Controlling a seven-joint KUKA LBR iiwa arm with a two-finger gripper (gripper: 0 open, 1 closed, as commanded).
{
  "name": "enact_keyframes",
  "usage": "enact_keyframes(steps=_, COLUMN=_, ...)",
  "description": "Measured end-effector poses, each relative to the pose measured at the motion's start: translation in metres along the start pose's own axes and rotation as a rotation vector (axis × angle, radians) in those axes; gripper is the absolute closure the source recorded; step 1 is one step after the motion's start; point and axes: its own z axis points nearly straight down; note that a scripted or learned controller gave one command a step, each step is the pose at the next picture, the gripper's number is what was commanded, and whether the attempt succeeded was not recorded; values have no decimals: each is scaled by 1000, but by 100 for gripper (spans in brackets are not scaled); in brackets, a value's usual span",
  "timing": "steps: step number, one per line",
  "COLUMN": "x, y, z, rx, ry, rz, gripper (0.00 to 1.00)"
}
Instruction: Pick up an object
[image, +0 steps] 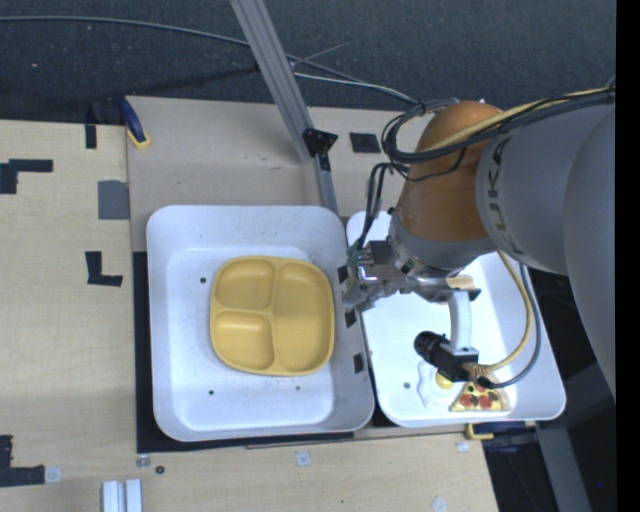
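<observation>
Hand (372, 278) hangs over left rim of right bin (545, 392); grip state cannot be told. Risk: descent strikes rim, missing yellow divided plate (272, 314).

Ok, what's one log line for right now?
claw: by the edge between bins | yellow plate: flat in left bin, not held | small yellow-red thing: right bin, near corner, not held
</observation>
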Motion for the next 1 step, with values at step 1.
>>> enact_keyframes(steps=1, x=60, y=1, z=-1, rx=-2, ry=1, rz=-2, gripper=100)
